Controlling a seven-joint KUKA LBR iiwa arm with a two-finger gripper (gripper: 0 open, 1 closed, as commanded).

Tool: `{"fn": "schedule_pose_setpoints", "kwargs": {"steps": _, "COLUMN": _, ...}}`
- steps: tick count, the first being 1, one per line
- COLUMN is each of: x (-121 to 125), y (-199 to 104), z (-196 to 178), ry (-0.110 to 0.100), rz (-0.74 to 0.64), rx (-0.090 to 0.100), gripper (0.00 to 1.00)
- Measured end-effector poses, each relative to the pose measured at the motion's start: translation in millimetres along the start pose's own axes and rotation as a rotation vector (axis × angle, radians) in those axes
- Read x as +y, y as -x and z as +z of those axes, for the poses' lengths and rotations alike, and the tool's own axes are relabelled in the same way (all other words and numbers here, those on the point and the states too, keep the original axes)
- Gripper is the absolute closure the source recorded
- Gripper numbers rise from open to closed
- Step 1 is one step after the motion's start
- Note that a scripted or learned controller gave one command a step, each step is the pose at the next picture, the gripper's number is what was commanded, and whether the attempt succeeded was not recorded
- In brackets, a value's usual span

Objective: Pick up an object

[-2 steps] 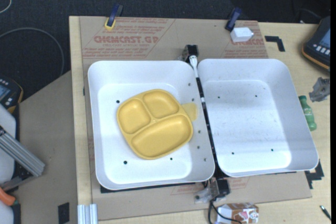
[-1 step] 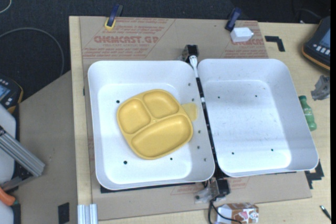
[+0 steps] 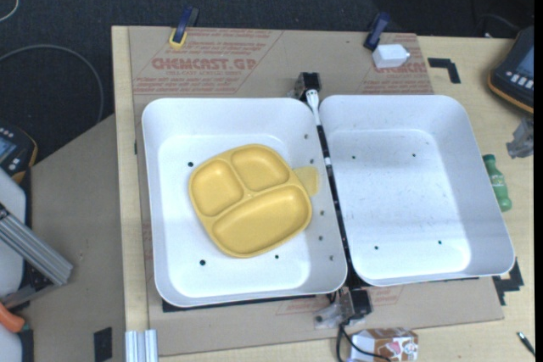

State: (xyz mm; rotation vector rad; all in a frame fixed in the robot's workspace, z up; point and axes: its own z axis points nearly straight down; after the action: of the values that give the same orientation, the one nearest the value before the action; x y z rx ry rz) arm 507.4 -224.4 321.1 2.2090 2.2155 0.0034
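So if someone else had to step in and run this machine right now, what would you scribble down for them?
Handover note:
End effector: nothing to report on it from the camera view at this moment.
Objects: one yellow divided plate with three compartments lies flat in the left bin, slightly right of its middle. A small yellow tab sticks out at the plate's right edge. The right bin sits beside it, their inner rims touching.
Done: nothing picked up yet; the plate rests on the bin floor.
Left: reach in, grasp the plate and lift it. Its shallow, wide shape may make gripping awkward, so the rim is probably the best place to try.
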Motion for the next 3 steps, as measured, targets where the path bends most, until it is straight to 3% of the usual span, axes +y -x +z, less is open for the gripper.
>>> {"fn": "schedule_pose_setpoints", "kwargs": {"steps": 1, "x": 91.2, "y": -1.3, "z": -21.0, "ry": -0.002, "rz": -0.002, "rx": 0.004, "gripper": 1.0}}
{"fn": "schedule_pose_setpoints", "kwargs": {"steps": 2, "x": 18.0, "y": -15.8, "z": -183.9, "ry": 0.011, "rz": 0.003, "rx": 0.0, "gripper": 1.0}}
{"fn": "schedule_pose_setpoints", "kwargs": {"steps": 3, "x": -25.7, "y": -103.0, "z": -96.9, "ry": -0.02, "rz": -0.005, "rx": 0.012, "gripper": 1.0}}
